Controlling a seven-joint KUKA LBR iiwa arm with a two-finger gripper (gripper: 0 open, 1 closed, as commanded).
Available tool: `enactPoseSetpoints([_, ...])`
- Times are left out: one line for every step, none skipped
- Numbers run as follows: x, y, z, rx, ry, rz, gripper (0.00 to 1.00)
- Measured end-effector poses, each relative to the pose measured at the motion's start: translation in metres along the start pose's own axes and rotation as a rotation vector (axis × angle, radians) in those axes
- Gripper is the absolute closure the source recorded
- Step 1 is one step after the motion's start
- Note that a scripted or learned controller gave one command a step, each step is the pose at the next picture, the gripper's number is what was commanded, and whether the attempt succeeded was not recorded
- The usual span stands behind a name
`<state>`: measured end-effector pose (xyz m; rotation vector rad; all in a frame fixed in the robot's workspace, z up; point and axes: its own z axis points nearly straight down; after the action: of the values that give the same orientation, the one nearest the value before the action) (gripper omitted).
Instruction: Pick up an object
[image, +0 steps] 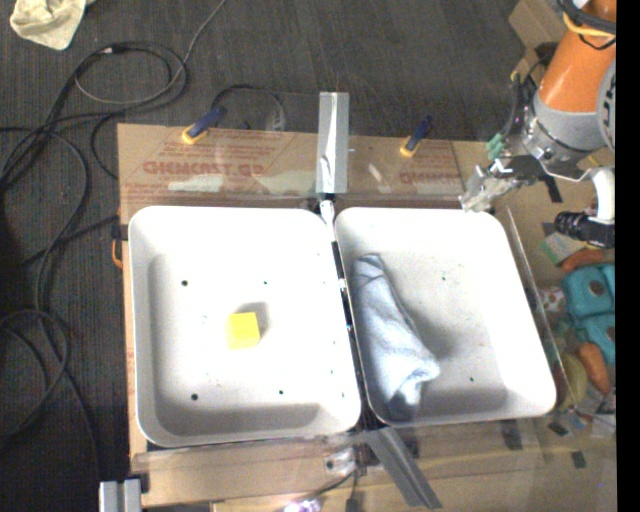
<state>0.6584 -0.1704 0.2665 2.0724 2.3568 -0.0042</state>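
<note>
Here, two white bins: the left bin (140, 300) holds one yellow block (244, 329); the right bin (500, 300) holds one pale blue-grey cloth (392, 335) along its left wall. Beyond, the gripper (482, 190) hovers over the far rim, aperture indiscernible.

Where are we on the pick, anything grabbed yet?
Nothing looks done yet: the yellow block lies in the left bin and the white cloth lies in the right bin. The gripper sits above the right bin's far right corner, nothing visibly in it. Descent, grasp and lift all remain.
</note>
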Motion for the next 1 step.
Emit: enactPoseSetpoints([-0.0001, -0.0002, 0.0006, 0.001, 0.000, 0.000, 0.00])
